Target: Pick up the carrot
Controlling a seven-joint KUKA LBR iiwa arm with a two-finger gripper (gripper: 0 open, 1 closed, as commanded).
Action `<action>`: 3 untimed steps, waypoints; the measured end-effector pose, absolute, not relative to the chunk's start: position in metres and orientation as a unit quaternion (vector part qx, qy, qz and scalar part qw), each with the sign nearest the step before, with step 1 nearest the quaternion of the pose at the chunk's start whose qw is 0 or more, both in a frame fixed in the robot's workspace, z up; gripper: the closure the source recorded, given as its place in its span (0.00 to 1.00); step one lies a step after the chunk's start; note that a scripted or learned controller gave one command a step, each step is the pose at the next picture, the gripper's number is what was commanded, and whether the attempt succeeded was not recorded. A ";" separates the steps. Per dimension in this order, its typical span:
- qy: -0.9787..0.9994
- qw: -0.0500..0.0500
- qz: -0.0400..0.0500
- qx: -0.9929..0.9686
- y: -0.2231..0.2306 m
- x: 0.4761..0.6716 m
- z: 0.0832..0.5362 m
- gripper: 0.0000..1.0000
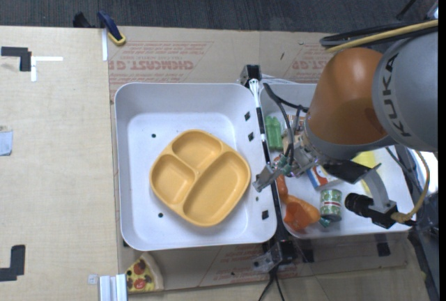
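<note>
Hanging over the carrot (281, 188) in the right bin (390, 223), fingers (268, 176) at its top, grip state unclear.

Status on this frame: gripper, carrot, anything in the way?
Gripper low at right bin's left wall, grasp unclear. Carrot lying just below it, beside orange item. Small can close by; yellow plate in left bin.

The worktop (56, 174) carries cardboard sheeting (181, 56), two white bins (132, 174) side by side, and a pizza-slice toy (141, 277) at its front edge
</note>
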State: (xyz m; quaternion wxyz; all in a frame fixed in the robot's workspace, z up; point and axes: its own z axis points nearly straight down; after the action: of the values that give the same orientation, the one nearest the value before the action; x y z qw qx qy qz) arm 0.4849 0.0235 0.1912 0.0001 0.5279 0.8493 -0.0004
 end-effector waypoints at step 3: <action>0.849 0.000 -0.001 0.528 0.053 0.525 0.191 0.00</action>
State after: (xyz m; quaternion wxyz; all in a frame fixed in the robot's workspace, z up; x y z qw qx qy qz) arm 0.5253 0.0527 0.1911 -0.0001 0.5284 0.8490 -0.0007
